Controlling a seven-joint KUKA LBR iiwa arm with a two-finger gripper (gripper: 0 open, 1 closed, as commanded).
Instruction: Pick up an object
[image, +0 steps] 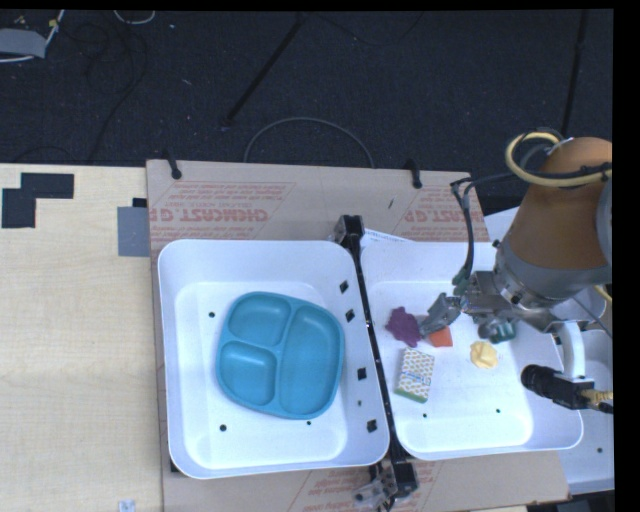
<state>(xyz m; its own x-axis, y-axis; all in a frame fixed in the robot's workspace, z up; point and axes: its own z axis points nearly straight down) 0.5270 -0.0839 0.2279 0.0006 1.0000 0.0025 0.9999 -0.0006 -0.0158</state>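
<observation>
Bins sit side by side on the bench, and nearest the camera in the right bin (470, 440) lies a small patterned card or packet (416, 375), flat on the white floor and tilted a little, close to the divider. Just beyond it and to the right rests a small yellow piece (484, 354), and between the two, slightly farther back, an orange block (441, 339). A purple toy (402, 325) lies to the left of the orange block, near the middle wall. These four are loose and apart from one another, so any of them could serve as the object to pick.

The left bin (190, 300) holds a blue divided plate (280, 353), lying flat across most of its floor, well away from the arm's reach for now.

The gripper (440, 318) hangs low over the right bin, its tip right above the orange block and just beside the purple toy. Nothing can be seen between its fingers, and whether they are spread or closed cannot be told from this slant. Its placement suggests it is aiming for the orange block.
</observation>
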